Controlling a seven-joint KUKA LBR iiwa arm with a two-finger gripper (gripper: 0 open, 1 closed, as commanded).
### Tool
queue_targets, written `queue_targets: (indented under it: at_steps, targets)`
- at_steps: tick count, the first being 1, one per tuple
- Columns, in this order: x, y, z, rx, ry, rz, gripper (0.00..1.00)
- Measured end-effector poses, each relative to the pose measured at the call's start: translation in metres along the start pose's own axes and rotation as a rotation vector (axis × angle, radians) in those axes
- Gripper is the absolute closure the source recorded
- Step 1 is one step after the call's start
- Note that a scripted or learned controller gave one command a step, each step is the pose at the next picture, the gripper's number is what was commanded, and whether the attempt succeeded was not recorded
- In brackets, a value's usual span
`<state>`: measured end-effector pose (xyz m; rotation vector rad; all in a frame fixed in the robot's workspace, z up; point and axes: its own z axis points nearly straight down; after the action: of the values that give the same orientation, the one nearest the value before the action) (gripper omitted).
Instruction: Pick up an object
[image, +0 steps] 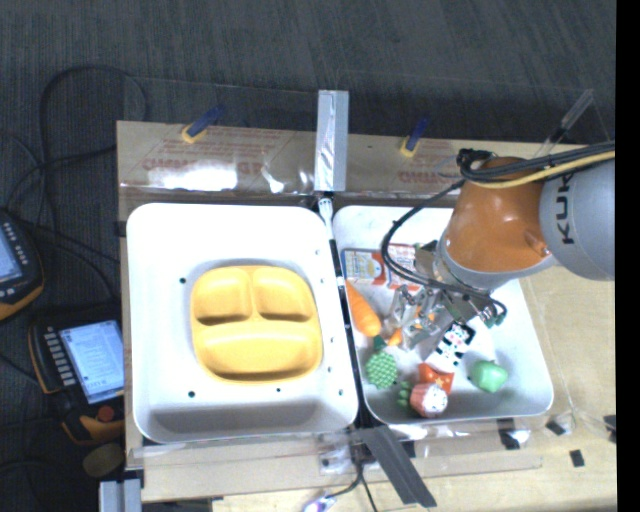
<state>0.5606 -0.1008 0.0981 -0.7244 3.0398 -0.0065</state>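
Orange plastic banded the arm (497, 228) above the right bin (530, 385), where the gripper (425, 318) hung low among a heap of small toys. Whether it was closed or spread could not be told; metal and clutter blurred together there. The step looked like the descent onto a target, nothing yet lifted. Just beside it lay a smooth tapered carrot (364, 312), a knobbly green ball (381, 369), a black-and-white spotted block (454, 346), a red-and-white toy (431, 396) and a rounded green lump (489, 376). Next, probably, a firm close on one piece, then a straight lift. The left bin (160, 400) held a glossy yellow divided tray (257, 322).
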Motion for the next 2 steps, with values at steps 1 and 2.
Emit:
queue_targets:
  at_steps: [1,2]
  targets:
    - [-0.024,0.037,-0.138,-0.008,0.014,0.087,1.00]
    - [-0.080,0.048,-0.114,-0.010,0.016,0.128,1.00]
